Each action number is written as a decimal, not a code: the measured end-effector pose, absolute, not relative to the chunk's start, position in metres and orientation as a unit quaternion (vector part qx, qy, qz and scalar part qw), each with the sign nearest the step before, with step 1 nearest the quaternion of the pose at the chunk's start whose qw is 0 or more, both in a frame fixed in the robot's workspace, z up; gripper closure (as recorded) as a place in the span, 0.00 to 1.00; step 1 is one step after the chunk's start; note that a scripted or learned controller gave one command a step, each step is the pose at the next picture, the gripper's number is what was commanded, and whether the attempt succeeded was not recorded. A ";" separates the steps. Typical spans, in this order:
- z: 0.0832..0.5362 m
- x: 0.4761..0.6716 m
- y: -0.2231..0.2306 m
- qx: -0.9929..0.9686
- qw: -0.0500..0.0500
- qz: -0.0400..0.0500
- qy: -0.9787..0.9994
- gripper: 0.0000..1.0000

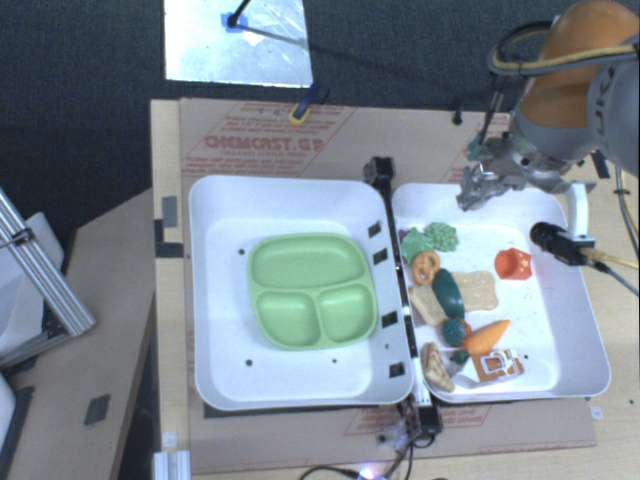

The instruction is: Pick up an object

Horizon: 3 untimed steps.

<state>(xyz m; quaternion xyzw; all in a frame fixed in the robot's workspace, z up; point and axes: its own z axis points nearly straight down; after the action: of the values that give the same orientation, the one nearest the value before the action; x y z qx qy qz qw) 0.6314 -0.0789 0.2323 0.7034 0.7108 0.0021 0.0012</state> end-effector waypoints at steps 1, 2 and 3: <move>0.229 0.632 -0.058 0.705 0.001 0.001 0.710 1.00; 0.222 0.624 -0.059 0.707 0.001 0.000 0.708 1.00; 0.216 0.625 -0.072 0.707 0.001 0.000 0.707 1.00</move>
<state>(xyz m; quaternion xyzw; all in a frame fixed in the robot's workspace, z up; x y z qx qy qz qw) 0.6250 -0.0721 0.2160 0.7069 0.7073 0.0002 0.0010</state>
